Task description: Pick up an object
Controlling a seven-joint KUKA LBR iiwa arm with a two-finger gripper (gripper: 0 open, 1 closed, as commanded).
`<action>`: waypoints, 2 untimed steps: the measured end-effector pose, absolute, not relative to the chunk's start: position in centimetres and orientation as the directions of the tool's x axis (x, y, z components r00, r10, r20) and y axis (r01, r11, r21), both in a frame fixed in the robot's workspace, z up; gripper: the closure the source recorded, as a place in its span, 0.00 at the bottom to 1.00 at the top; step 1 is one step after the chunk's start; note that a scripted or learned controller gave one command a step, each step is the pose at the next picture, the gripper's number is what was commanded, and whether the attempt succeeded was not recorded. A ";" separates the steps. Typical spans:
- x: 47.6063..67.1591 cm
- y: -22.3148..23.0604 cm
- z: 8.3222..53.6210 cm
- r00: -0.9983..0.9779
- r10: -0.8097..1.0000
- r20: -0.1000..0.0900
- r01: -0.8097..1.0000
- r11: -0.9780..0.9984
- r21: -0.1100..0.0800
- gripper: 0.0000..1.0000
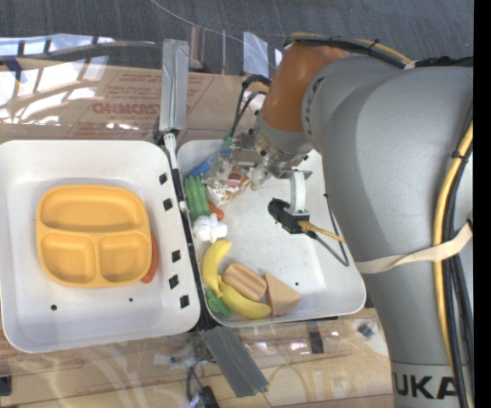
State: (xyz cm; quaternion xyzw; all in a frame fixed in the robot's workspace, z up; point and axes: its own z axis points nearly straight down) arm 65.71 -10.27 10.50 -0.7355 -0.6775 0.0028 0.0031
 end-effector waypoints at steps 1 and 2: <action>65.1 -11.5 10.6 -0.266 0.964 0.006 0.964 0.266 -0.018 0.00; 65.4 -11.2 10.6 -0.230 0.973 -0.001 0.973 0.230 -0.021 0.00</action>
